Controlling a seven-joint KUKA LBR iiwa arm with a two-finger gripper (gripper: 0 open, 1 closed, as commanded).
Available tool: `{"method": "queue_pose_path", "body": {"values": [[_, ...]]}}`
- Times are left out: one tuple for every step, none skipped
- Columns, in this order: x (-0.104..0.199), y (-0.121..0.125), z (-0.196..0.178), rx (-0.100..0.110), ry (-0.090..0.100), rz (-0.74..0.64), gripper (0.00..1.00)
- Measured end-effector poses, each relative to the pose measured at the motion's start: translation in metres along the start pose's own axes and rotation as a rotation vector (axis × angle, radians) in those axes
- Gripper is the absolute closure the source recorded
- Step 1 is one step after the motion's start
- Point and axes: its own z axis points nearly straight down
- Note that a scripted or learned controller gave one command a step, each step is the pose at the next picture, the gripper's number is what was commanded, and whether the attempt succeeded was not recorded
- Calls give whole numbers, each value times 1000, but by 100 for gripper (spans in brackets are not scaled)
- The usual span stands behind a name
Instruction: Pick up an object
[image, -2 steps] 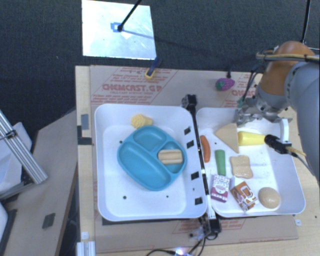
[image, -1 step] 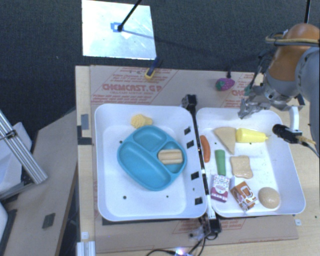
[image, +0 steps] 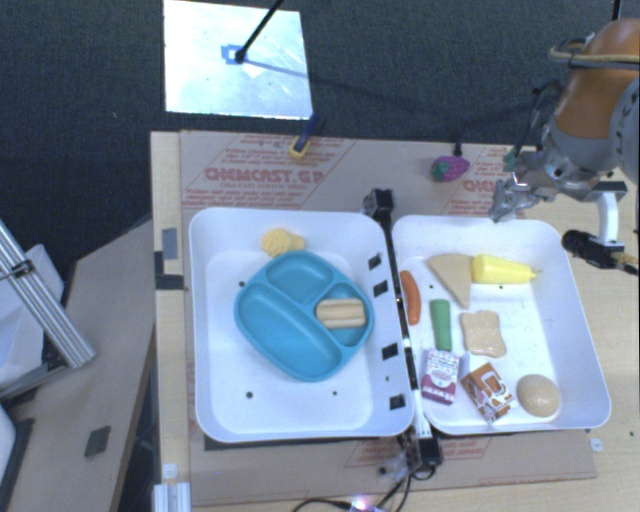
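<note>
— Several pieces lie in the right bin (image: 585, 345), and I have hold of none of them. My tool (image: 503, 205) hangs over the far rim of that bin, at its back edge, with nothing between the fingers; how wide they stand I cannot tell from here.

— Which one would you go for?

— The yellow bottle (image: 503, 269). It lies nearest the tool, on its side just inside the rim, touching the pale wedge (image: 453, 276) on one end but free along its length.

— How do you take it well?

— I'd come straight down over its middle, fingers set across the narrow width, not along it. I'd keep off the wedge so it isn't dragged along. The green stick (image: 441, 325) and the carrot (image: 410, 297) sit close to the divider wall, which I judge leaves less room.
</note>
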Motion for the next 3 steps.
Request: {"method": "queue_pose_path", "body": {"values": [[0, 1, -19, 2, 1, 0, 100], [57, -10, -28, 6, 1, -1, 100], [109, -23, -12, 7, 2, -3, 100]]}}
